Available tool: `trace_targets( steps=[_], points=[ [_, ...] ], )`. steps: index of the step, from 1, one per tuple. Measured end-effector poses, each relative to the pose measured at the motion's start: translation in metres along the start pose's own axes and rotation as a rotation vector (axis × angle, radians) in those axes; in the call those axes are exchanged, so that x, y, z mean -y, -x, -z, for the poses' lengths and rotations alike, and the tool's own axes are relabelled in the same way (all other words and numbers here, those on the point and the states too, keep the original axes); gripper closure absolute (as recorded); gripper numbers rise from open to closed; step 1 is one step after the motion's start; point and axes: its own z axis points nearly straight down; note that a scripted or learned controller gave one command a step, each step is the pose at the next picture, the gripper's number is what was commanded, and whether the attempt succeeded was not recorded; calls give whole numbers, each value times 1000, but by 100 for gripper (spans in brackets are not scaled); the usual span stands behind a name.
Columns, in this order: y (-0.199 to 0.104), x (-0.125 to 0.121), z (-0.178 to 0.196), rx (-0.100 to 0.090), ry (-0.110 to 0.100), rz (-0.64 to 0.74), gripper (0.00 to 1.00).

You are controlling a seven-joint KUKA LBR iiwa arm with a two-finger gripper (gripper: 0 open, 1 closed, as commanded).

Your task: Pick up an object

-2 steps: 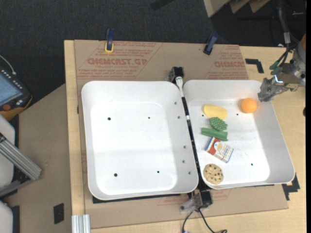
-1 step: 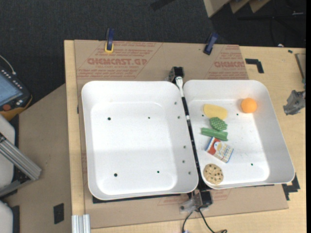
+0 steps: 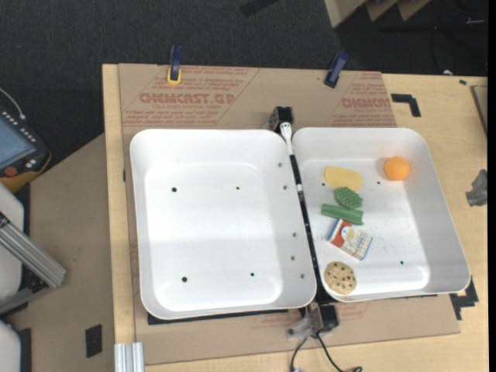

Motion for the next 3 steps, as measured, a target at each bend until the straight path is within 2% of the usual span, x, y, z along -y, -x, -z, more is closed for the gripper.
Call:
trace_targets(
  steps=[1, 2, 3],
  points=[
    [-74, -42, -67, -4, -2, 13, 100],
    [-67, 0, 35, 3, 14, 5, 100],
    [-74, -1, 6, -1, 1, 5, 100]
  ],
)
